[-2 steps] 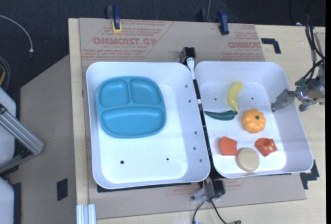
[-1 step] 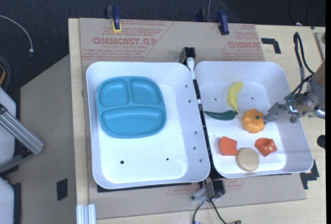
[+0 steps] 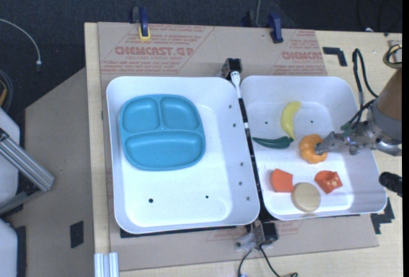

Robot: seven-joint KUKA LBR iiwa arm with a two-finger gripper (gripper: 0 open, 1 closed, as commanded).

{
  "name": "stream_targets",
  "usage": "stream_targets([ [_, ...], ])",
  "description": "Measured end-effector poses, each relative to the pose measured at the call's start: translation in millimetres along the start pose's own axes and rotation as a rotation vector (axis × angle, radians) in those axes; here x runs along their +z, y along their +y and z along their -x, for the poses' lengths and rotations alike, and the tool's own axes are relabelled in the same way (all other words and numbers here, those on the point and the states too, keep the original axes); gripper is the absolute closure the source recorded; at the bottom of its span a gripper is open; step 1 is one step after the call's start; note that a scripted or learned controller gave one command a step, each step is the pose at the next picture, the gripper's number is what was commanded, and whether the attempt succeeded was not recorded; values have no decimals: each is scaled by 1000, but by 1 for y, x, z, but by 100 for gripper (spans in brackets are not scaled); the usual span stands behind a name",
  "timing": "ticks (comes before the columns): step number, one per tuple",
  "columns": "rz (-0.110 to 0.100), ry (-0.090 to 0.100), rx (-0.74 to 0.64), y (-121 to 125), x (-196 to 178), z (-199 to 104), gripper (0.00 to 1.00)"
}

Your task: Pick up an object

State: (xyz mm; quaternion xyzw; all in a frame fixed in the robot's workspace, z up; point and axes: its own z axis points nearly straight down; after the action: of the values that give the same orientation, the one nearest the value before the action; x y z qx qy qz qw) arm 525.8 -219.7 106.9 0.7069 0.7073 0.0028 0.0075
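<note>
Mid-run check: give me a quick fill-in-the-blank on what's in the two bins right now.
1. The blue divided plate lies in the ____ bin.
2. The yellow banana lies in the right bin, above a ____ chili pepper.
3. The gripper sits right beside the ____ fruit.
4. The beige round piece lies between ____ red pieces.

Missing words: left; green; orange; two

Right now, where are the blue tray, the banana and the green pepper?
blue tray (image 3: 163, 133), camera view, divider between its compartments.
banana (image 3: 290, 117), camera view, middle of its curve.
green pepper (image 3: 273, 141), camera view, middle of its body.
</note>
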Motion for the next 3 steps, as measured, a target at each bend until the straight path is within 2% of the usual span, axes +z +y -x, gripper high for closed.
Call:
stream_targets([
  [1,-5,12,-1,6,10,0,0],
  [2,12,11,-6,12,-4,-3,100],
  [3,-9,3,0,8,-50,3,100],
])
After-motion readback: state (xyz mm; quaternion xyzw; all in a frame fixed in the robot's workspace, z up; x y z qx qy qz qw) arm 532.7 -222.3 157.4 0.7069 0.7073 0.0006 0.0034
